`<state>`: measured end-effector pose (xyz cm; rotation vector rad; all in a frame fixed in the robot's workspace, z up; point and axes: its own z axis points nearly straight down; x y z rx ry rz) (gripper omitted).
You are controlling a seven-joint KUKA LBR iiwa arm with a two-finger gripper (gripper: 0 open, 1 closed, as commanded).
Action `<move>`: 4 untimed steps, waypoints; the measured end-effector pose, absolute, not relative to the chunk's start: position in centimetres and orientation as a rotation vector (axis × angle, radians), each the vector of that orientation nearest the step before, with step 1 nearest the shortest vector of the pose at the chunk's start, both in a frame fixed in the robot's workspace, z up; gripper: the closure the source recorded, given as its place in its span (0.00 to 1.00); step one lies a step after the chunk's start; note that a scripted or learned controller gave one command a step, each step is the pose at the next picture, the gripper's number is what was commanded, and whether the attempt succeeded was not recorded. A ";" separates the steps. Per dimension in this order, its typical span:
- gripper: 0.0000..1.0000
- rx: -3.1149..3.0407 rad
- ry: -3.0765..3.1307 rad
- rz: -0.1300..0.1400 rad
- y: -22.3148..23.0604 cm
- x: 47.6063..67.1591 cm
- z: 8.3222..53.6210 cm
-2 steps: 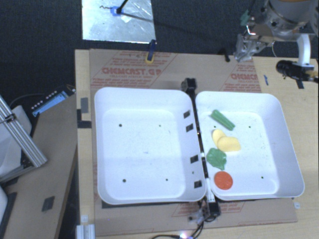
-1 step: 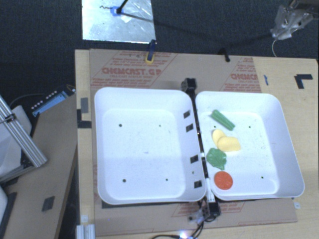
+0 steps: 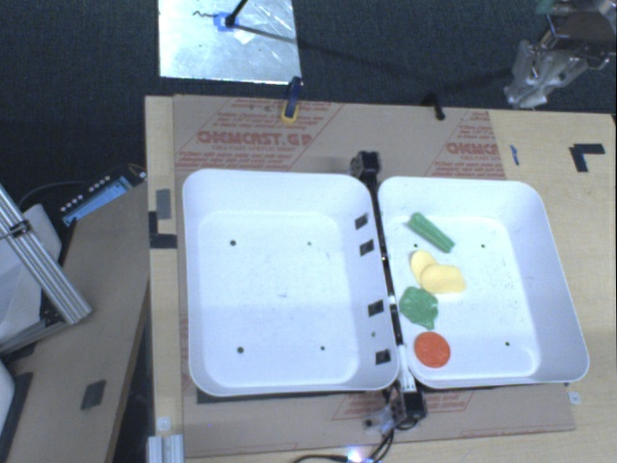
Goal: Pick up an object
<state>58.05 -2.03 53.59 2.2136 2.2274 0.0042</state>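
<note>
The right white bin (image 3: 545,258) holds several small toys along its left side: a green elongated piece (image 3: 430,231), a yellow lumpy piece (image 3: 439,275), a green leafy piece (image 3: 418,305) and a red-orange disc (image 3: 432,349). My gripper (image 3: 532,77) hangs at the top right of the camera view, above the dark floor beyond the bench's far edge. It is well away from the bins, and nothing shows in its grasp.
The left white bin (image 3: 275,278) sits beside the right one, joined by a black hinge strip (image 3: 378,268). A shiny metal sheet (image 3: 229,27) lies at the back left, and a yellow clip (image 3: 289,112) sits on the cardboard base. An aluminium frame (image 3: 39,268) stands at far left.
</note>
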 end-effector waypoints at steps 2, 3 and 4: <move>1.00 2.213 2.229 0.004 5.1 50.7 53.5; 1.00 2.212 2.230 0.006 9.1 48.6 53.5; 1.00 2.213 2.230 0.005 13.7 48.6 53.5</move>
